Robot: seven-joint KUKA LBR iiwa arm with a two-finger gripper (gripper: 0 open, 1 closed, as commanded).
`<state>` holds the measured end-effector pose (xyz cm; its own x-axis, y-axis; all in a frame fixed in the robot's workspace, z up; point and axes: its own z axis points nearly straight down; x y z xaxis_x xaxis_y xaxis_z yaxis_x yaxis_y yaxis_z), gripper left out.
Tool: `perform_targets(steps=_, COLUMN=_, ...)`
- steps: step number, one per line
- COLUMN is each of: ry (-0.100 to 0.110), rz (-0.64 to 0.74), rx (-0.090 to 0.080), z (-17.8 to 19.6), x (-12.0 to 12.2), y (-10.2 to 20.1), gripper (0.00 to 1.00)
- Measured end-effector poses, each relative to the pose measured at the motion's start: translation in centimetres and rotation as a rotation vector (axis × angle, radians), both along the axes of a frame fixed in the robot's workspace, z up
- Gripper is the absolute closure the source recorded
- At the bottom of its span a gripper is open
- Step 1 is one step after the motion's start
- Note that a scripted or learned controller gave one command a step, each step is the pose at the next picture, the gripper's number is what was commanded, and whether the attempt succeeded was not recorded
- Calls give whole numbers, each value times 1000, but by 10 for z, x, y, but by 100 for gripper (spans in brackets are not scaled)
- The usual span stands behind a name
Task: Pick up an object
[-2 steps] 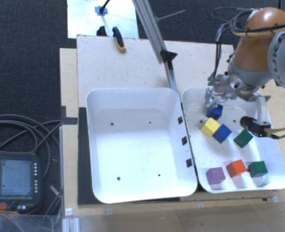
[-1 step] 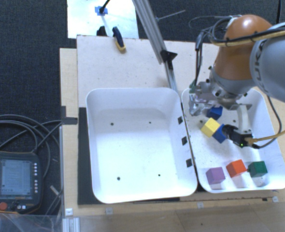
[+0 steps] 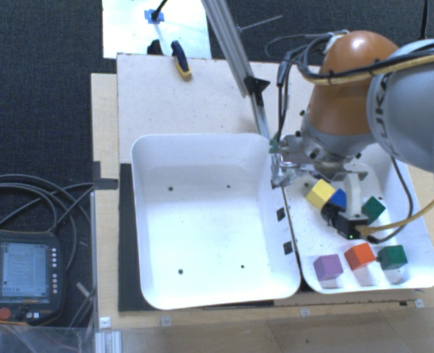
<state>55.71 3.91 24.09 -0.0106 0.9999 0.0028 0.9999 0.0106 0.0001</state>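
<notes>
The right bin (image 3: 423, 271) holds several small blocks. A yellow block (image 3: 321, 193) lies against a blue block (image 3: 338, 198), with a green block (image 3: 374, 208) to their right. Along the front edge sit a purple block (image 3: 328, 267), an orange block (image 3: 360, 256) and a dark green block (image 3: 392, 257). My gripper (image 3: 280, 172) hangs low at the right bin's left rim, just left of the yellow block. The wrist hides the back of the right bin.
The left bin (image 3: 151, 197) lies beside the right one; their rims meet under the gripper. A slanted metal pole (image 3: 232, 43) crosses behind the bins. A teach pendant (image 3: 22, 274) and cables lie at the far left, off the bench.
</notes>
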Motion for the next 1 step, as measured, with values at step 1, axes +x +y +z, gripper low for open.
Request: perform_targets(steps=1, ry=2, rz=0, rx=0, z=-7, x=-21, y=47, gripper=100)
